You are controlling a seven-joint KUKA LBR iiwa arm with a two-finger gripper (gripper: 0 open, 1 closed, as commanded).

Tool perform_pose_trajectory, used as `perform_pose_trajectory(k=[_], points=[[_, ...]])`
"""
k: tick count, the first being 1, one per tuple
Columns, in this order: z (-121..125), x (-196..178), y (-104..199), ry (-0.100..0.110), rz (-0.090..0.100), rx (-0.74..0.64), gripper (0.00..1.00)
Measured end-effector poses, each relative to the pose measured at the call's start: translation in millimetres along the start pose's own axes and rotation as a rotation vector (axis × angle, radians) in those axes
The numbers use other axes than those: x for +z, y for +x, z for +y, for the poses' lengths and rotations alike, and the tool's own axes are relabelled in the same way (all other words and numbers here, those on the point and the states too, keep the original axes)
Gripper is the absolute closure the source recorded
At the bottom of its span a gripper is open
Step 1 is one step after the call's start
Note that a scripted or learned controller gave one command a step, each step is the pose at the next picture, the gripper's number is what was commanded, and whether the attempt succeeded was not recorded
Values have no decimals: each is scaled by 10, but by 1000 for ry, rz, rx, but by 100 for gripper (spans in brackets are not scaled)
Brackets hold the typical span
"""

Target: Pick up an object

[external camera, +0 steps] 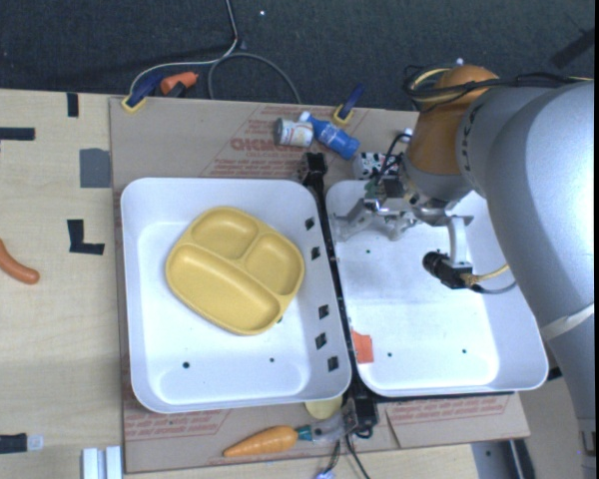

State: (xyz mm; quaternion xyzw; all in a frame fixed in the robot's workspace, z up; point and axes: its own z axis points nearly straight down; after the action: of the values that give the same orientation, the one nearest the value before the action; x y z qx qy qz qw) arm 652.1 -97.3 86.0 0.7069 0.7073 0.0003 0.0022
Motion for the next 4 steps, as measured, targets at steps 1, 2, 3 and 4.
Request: perform_pose_trajectory(k=[1, 2, 3, 4], points=[[173, 5, -85, 2, 3, -2, 0], [-47, -3, -32, 0, 0, 0, 0], [172, 7, 14, 2, 2, -1, 0], [-372, -20, 31, 8, 2, 1, 0]])
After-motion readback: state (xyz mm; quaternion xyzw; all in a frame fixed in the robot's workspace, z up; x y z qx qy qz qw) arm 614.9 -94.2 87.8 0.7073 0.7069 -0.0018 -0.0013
